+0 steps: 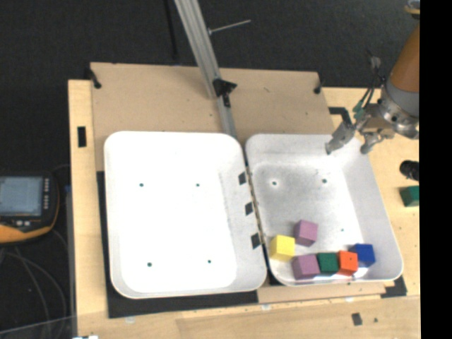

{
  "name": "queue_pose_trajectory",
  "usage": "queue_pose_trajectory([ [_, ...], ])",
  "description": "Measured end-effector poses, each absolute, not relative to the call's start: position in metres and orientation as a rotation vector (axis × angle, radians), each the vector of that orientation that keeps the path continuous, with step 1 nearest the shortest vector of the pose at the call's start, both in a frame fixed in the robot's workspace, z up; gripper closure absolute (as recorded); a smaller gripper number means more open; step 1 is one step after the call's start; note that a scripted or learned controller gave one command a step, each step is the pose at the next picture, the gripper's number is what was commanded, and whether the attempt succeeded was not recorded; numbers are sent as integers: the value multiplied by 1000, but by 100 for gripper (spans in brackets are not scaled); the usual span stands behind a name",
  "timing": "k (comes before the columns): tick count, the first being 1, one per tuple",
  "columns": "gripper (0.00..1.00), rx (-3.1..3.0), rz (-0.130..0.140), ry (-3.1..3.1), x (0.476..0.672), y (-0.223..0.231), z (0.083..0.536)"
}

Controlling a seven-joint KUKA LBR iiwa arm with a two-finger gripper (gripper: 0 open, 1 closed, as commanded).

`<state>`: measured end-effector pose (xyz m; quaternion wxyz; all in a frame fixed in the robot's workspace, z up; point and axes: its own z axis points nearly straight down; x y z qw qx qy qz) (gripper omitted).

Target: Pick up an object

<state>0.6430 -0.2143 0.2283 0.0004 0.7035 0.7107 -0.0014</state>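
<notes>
Six small blocks — yellow [284, 246], two purple [306, 232] [306, 265], green [328, 262], orange [348, 261], blue [363, 253] — cluster along the near wall of the right bin [296, 150], while the gripper [351, 140] hovers over that bin's far right corner, jaws spread, pinching nothing.

Even overhead light – white bins [176, 210] bright, near glare – soft shadows, slightly grainy, dark floor beyond.

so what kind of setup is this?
Likely a lab grasping testbed: two white bins on a plywood bench, coloured blocks in the right one, the arm's hand over its far edge.
</notes>
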Motion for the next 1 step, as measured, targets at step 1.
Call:
queue_pose_trajectory([
  [1,0,2214,-1,2232,671,-35,196],
])
